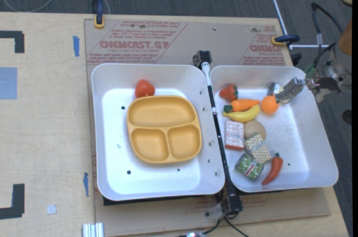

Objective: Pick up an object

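One gripper (281,91) low in right bin (313,135), fingers apart, just beside orange ball (269,105), not gripping it

Left bin (106,135): divided plate (164,128), tomato (145,88) behind it. Right bin (313,146): toy foods clustered along its left side.

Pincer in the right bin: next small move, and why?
Probably lower a touch toward the small round orange fruit and close. The pincer sits at the fruit's upper right, nothing visibly between its fingers, and the orange carrot crowds the fruit's left.
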Available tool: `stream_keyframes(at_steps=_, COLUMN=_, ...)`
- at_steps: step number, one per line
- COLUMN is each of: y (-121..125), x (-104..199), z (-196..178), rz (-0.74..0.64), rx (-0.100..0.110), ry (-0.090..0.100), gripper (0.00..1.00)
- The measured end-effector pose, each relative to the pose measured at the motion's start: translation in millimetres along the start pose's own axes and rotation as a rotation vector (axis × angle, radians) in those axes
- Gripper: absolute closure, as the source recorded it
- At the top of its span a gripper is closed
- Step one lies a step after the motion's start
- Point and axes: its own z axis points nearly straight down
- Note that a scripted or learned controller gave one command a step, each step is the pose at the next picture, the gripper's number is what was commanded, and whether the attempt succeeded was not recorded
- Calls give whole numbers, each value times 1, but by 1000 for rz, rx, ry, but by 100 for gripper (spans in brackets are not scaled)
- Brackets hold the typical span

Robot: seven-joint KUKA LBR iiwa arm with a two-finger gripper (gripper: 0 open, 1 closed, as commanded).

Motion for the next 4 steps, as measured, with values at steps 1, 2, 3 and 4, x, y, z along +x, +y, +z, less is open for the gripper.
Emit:
stream_keyframes(at_steps=1, y=-27, x=21, z=119, rz=2, rx=-8, ry=-2, gripper=0)
stream_keyframes(at_steps=2, y=-76, x=71, z=132, rz=2, rx=-10, ry=-5, gripper=0)
stream_keyframes(at_steps=3, y=-90, x=90, z=132, rz=2, rx=-13, ry=-7, gripper=0)
stream_keyframes(at_steps=4, y=-87, x=84, z=118, rz=8, rx=-27, ry=-20, gripper=100)
